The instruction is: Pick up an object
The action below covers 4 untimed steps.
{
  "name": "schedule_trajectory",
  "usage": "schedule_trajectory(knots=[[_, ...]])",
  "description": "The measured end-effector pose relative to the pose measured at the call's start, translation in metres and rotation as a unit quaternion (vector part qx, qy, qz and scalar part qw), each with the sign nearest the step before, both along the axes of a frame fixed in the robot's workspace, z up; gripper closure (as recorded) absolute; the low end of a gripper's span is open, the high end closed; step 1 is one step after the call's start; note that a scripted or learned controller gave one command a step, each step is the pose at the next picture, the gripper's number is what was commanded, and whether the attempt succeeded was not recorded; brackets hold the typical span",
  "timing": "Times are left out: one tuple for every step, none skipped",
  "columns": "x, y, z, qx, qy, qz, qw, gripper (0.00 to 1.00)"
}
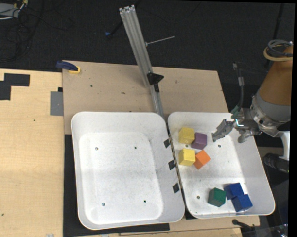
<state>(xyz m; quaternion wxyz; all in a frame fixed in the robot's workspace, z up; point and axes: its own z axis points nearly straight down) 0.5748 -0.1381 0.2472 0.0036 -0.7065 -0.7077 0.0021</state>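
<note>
Two grey fingers of the gripper (232, 131) stand spread apart with nothing between them, above the right bin (263, 185) near its upper right side. Left of the gripper lie a purple cube (201, 140), a yellow cube (186, 135), an orange cube (202, 159) and a second yellow cube (187, 157). Near the bin's lower edge sit a green cube (216, 196) and a blue block (237, 196).

Right bin (263, 166), far-left: yellow cube (186, 135) touching purple cube (201, 140); nearer, second yellow cube (187, 157) touching orange cube (202, 159). Near-right: green block (216, 196) beside blue block (238, 196).
</note>
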Motion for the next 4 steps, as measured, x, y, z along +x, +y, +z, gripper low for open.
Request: schedule_trajectory(knots=[[0.001,-0.001,0.003,-0.0005,-0.003,-0.001,1.0,0.0],[-0.005,0.007,-0.047,0.0,0.0,-0.003,1.0,0.0],[-0.004,0.007,-0.091,-0.0002,0.0,-0.002,1.0,0.0],[0.004,-0.001,-0.124,-0.0019,-0.009,-0.001,1.0,0.0]])
